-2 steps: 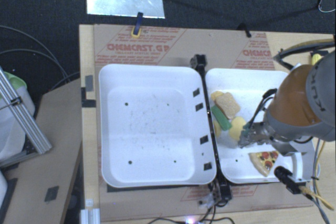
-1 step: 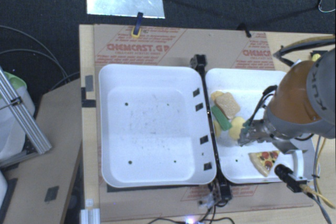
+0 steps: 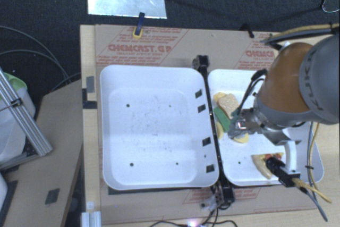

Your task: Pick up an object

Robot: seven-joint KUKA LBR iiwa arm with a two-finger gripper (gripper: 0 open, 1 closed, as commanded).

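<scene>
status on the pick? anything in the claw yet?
Done: the arm has reached over the right bin, with the claw down among a tan item, a green item and a yellow item. In hand: nothing visibly held; the wrist hides the grip. Left: secure one object and lift it. The left bin plays no part.

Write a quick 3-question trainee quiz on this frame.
1. True or false: the arm is over the left bin.
2. Which bin holds the green item? A) left B) right
3. Fill in: the end effector sits near the right bin's ____ edge.

Key: 1 false; 2 B; 3 left.
</scene>
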